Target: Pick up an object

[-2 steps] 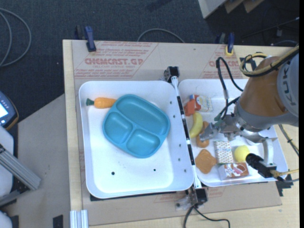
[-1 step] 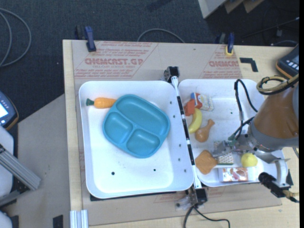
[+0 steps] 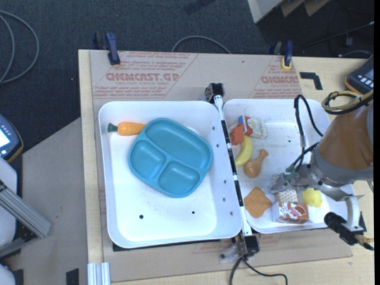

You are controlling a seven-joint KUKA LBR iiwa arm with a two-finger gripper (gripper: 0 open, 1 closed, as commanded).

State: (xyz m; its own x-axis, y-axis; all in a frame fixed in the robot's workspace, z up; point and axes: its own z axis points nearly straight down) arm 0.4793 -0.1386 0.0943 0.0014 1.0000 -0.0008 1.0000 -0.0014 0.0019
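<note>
The left bin (image 3: 119, 218) is the larger spread before me. It carries a blue sectioned plate (image 3: 171, 157), three compartments, lying flat a little above the bin's middle. At the plate's ten o'clock, close to its rim, lies a toy carrot (image 3: 129, 128), orange with its green stub pointing to nine o'clock.

The right bin (image 3: 279, 108) sits touching the left one along a shared edge. Its contents crowd the side nearest that edge and the lower half. A toy banana (image 3: 244, 151) curves down the bin's nine o'clock side, with a red-orange piece (image 3: 237, 135) just above it and a small white and red packet (image 3: 255, 127) at that piece's two o'clock. A tan drumstick-shaped toy (image 3: 255, 165) lies just beside the banana at its four o'clock. An orange lump (image 3: 257, 202) rests near the bin's seven o'clock corner. A red and white printed packet (image 3: 291, 209) lies at six o'clock, and a small yellow piece (image 3: 312, 198) sits at its two o'clock, close by.

My arm (image 3: 347, 153) leans in from three o'clock, its orange band over the bin's right side. My pincer (image 3: 289, 181) is low above the printed packet, near the yellow piece. Whether it is released or clenched I cannot tell.
</note>
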